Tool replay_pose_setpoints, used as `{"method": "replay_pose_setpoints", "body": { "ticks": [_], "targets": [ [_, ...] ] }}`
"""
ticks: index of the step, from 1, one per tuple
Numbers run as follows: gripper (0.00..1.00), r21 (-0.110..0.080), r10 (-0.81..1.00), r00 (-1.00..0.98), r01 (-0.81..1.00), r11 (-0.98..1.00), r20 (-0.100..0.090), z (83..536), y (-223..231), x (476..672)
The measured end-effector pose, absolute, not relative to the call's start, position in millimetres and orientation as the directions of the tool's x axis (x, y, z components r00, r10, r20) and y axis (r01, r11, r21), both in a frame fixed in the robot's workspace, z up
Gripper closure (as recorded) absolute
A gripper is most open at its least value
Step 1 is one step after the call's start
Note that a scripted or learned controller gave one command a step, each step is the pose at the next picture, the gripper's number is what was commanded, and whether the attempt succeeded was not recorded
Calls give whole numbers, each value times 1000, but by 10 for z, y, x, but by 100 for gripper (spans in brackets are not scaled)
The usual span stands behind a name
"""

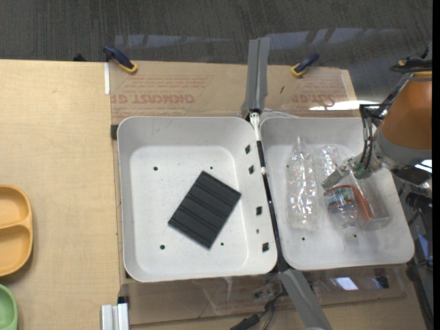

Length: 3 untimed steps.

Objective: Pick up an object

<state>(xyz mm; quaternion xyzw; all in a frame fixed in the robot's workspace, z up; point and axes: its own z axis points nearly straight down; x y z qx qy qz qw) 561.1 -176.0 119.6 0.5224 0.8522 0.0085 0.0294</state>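
Reaching in from the right, the grey arm (405,126) with its orange band bends down over the right bin (385,249), and the hand (344,176) sits low among the clear plastic there. Whether the hand is wide, narrow or gripping anything cannot be told; its tip is lost against the crinkled wrapping.

Two shallow white bins stand side by side on the surface (55,129), touching along their inner rims. The left bin (137,253) holds one thing: a flat black ribbed slab (205,209), rectangular, lying tilted at a diagonal near the bin's middle, well apart from the walls.

In the right bin lie two items close together. A clear crumpled plastic bottle (302,191) lies lengthwise on the left side of the bin floor. Just beside it, under the hand, lies a clear plastic packet (347,203) with red, blue and orange print showing through; it is touching or nearly touching the hand, but which cannot be told.

At the left edge of the surface rests an orange divided tray (12,229), with a green dish (5,308) just below it.
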Motion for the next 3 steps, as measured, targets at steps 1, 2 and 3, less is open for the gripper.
{"method": "replay_pose_setpoints", "body": {
  "ticks": [1, 2, 3],
  "targets": [
    [0, 11, 875, -484, 875, 484, -8, 974, -1661, 6047],
    [100, 14, 875, -483, 875, 484, -7, 1071, -1647, 6056],
    [100, 0, 877, -481, 877, 481, 0, 1918, -408, 6563]
  ]
}}
